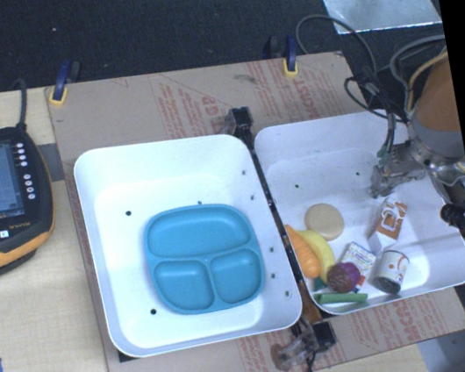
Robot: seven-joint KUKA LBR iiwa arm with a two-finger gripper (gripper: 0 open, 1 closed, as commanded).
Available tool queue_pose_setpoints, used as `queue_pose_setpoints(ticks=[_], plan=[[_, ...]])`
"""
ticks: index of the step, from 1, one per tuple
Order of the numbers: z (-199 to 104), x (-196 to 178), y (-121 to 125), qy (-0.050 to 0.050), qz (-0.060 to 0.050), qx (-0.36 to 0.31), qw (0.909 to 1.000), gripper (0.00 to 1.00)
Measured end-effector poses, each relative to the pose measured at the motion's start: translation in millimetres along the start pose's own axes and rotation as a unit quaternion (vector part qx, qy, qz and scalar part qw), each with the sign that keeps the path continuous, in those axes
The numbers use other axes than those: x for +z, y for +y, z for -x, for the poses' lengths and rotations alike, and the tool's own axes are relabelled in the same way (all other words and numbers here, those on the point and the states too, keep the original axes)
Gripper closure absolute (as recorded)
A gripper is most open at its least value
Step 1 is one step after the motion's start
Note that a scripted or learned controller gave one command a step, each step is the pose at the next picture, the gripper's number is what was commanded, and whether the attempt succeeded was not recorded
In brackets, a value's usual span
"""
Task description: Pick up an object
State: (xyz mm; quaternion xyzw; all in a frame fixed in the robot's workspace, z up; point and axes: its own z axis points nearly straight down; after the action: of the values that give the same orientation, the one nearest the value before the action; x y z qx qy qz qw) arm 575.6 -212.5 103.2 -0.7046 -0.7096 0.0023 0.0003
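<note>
Overhead, I see two shallow white bins side by side on the bench; the left white bin point(110, 247) holds a blue plastic plate with three compartments point(202, 257), lying flat near its middle; the right white bin point(314, 144) holds the loose objects, gathered toward its near side: a round beige disc point(324, 220), a yellow banana point(318, 248) just beside an orange carrot-shaped piece point(302, 253), a dark purple round fruit point(344, 276), a green pod-shaped piece point(341, 298), a small white carton point(358, 256), a white and orange packet point(389, 220) and a small can lying on its side point(392, 270); the grey metal claw point(389, 180) sits low at the bin's right side, just above the packet; nothing shows between its tips, and I cannot tell its opening.
</note>
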Motion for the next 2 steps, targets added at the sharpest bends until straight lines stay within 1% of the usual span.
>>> queue_pose_setpoints(ticks=[1, 2], plan=[[0, -100, -22, 0.001, 0.001, 0.004, 1.0000, 1.00], [-2, -110, 8, 0.002, 0.001, 0.002, 1.0000, 1.00]])
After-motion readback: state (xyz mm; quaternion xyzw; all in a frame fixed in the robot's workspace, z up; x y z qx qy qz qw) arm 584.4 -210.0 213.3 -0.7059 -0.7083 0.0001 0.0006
